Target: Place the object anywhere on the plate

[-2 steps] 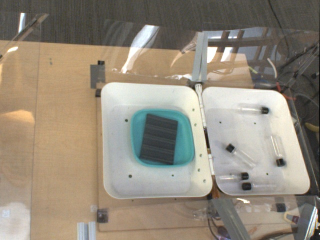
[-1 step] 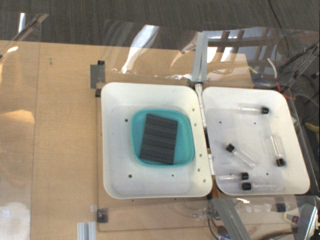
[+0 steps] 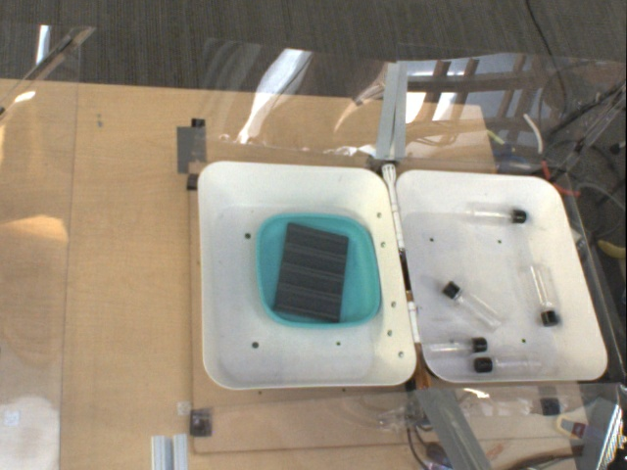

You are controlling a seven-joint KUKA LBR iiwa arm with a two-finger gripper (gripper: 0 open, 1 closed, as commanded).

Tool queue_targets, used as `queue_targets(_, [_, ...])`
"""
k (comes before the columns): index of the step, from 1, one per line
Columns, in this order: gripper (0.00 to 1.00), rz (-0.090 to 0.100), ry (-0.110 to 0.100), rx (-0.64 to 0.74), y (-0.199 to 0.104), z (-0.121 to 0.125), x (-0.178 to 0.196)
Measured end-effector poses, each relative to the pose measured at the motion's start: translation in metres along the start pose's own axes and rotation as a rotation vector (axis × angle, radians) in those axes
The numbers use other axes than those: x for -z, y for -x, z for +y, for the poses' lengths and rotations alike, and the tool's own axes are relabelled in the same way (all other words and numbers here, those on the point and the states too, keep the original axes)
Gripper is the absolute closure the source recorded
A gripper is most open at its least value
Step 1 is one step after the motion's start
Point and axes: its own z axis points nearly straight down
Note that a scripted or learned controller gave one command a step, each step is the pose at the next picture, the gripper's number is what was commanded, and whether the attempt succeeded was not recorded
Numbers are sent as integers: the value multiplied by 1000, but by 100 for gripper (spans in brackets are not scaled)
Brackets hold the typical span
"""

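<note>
**Block on plate: clean exit wanted**

Left bin (image 3: 227,346) carries the teal plate (image 3: 265,262) at its centre, beside the right bin (image 3: 441,199). The dark ribbed block (image 3: 312,272) lies flat within the plate's rim. Capped vials (image 3: 466,302) scatter the right bin. I cannot tell the gripper's state. I'd retreat straight up, without nudging the block.

A teal plate (image 3: 366,280) sits in the middle of the left white bin (image 3: 227,292), and everything else is placed from it. A dark ribbed block (image 3: 312,271) lies flat on the plate, slightly turned, well inside its rim. To the plate's right, past the divider, the right white bin (image 3: 573,292) holds several clear tubes with black caps (image 3: 518,216), scattered apart. Around both bins, beyond the plate, spreads the wooden surface (image 3: 98,262).
</note>
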Motion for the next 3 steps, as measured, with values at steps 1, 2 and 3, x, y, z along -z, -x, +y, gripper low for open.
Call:
queue_targets(1, [0,0,0,0,0,0,0])
queue_targets(2, [0,0,0,0,0,0,0])
queue_targets(3, [0,0,0,0,0,0,0])
